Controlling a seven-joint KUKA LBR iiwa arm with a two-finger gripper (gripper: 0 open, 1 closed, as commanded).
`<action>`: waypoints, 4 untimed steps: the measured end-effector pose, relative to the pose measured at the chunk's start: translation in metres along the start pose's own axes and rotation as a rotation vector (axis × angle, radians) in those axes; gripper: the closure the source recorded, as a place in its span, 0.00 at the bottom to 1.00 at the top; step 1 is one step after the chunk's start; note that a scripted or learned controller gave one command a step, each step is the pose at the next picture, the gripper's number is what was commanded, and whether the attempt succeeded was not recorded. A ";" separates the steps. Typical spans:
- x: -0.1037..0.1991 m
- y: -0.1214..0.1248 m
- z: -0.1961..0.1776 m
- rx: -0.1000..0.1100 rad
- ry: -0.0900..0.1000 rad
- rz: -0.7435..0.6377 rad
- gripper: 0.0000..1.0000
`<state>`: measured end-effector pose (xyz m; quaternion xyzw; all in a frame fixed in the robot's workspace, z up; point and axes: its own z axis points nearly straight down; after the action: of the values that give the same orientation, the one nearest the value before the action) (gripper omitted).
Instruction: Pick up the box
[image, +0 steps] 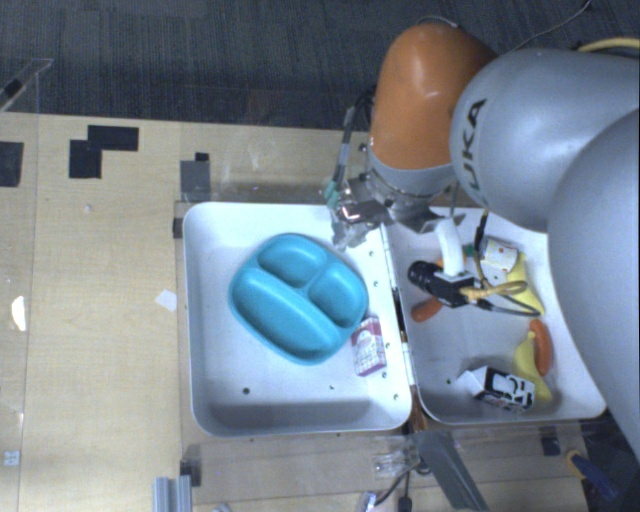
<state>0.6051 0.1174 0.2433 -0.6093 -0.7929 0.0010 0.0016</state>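
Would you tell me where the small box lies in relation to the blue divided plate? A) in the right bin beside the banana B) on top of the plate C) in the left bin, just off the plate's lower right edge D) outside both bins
C: the small box lies in the left bin, just off the lower right edge of the blue divided plate.

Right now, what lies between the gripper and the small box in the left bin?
In the camera view, the blue divided plate's right edge lies between the gripper and the small box.

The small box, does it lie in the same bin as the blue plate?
Yes, the small box lies in the left bin, beside the blue plate.
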 end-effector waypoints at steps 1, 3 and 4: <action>0.027 -0.037 0.027 -0.001 -0.001 -0.186 1.00; -0.003 -0.092 0.014 -0.002 -0.001 -0.346 1.00; -0.082 -0.144 0.063 -0.001 0.000 -0.398 1.00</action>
<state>0.4870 0.0010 0.1811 -0.4403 -0.8978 0.0004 0.0013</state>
